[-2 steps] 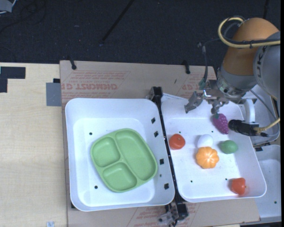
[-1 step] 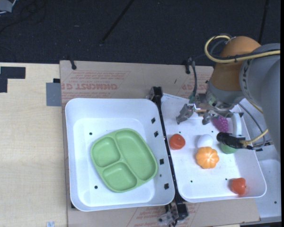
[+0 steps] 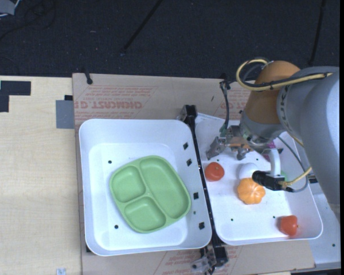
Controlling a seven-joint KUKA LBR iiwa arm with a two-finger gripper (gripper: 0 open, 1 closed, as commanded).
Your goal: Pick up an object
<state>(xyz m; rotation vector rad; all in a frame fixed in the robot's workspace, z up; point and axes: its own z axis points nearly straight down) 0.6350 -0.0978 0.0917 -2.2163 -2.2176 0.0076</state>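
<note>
My gripper (image 3: pixel 226 149) hangs over the back left part of the right bin (image 3: pixel 309 234), with its fingers spread and nothing between them. Just in front of it lies a small red round object (image 3: pixel 214 171), close to the bin's left wall. An orange rounded object (image 3: pixel 250 191) rests near the middle of the bin. Another red object (image 3: pixel 288 224) sits in the front right corner. A small white object (image 3: pixel 246 168) lies between the gripper and the orange one.
The left bin (image 3: pixel 97 153) holds a green divided plate (image 3: pixel 149 194). A black divider (image 3: pixel 196 171) runs between the two bins. The grey arm (image 3: pixel 309 113) covers the right bin's back right part.
</note>
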